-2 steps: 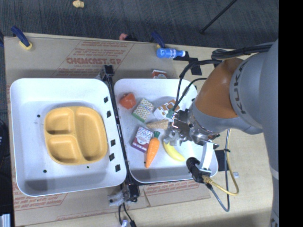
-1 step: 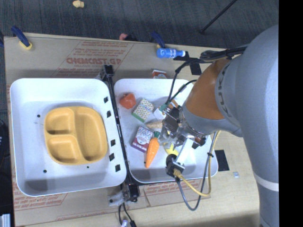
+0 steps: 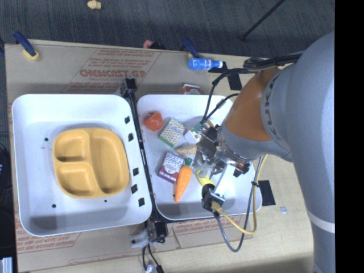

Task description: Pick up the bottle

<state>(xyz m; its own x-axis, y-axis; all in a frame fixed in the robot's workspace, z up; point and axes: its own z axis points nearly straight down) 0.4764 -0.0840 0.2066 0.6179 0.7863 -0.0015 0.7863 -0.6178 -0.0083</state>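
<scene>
We are seeing the pincer [image 3: 200, 154], grip state unclear, hovering over the right white bin [image 3: 165, 104]; bottle underneath, unresolvable.

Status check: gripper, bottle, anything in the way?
Gripper low in right bin, fingers hidden. Bottle not made out. Carrot and packets crowd beside it.

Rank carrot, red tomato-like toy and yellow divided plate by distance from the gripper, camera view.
From the gripper in the right bin:
1. Carrot, just below-left of it, same bin.
2. Red tomato-like toy, up-left, near that bin's top-left corner.
3. Yellow divided plate, far left, in the left bin.
</scene>
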